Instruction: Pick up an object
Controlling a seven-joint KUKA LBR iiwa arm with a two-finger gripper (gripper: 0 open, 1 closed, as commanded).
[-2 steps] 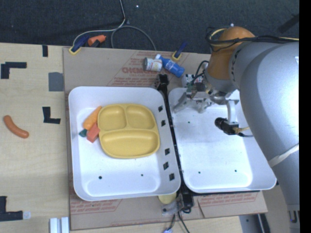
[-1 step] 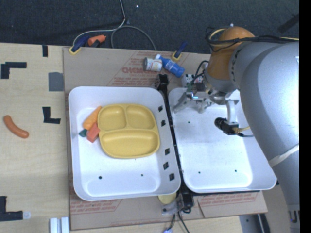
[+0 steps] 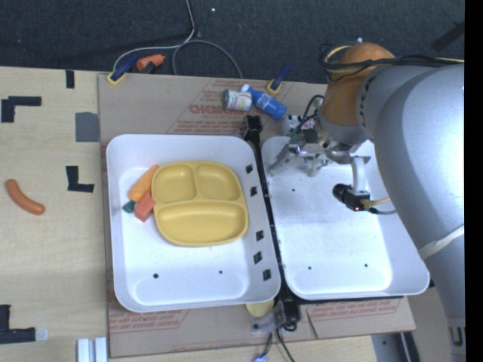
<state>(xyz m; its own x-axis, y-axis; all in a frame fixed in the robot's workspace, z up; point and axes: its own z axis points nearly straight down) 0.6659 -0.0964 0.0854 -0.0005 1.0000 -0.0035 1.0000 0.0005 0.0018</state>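
Grey arm (image 3: 423,127) overhangs a yellow three-compartment tray (image 3: 200,204); the pincer (image 3: 306,157) grip is unreadable.

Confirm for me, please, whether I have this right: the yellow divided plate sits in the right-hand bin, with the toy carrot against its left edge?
Not quite: the camera view shows the yellow divided plate in the left-hand bin, not the right-hand one. The toy carrot does lie against its left edge.
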